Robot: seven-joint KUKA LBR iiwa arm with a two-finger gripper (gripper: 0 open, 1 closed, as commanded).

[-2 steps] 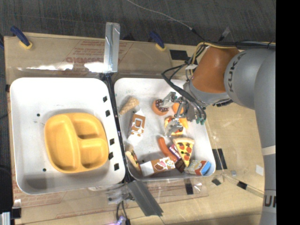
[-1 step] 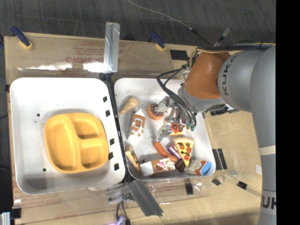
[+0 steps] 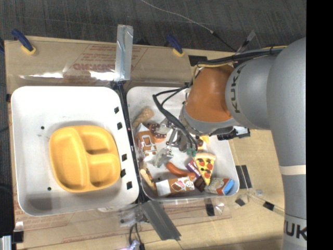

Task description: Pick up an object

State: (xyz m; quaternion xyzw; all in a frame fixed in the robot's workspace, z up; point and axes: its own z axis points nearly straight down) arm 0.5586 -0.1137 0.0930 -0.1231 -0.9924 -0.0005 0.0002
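1. Toys fill the right bin (image 3: 229, 155): a sausage (image 3: 177, 167) just below the fingers (image 3: 169, 151), a pizza slice (image 3: 206, 165) further to the camera's right of them, a brown-and-white packet (image 3: 146, 142) touching or nearly touching them on the camera's left, and a small box (image 3: 220, 185) at the near corner.
2. Fingers hang low over the middle of this pile, under the orange wrist band (image 3: 208, 95). Whether they stand open or closed I cannot tell; cables and clutter hide the tips, and nothing is plainly seen between them.
3. Judging by this, the step in hand is the reach down to a grasp, not yet a lift.
4. Next move calls for closing on a single item, likely the sausage or the packet, without wedging against neighbours, then rising straight.
5. Beyond the bin's camera-left wall, the left bin (image 3: 31, 103) holds a yellow divided tray (image 3: 83, 158), well apart from the fingers, on the desk (image 3: 62, 56).
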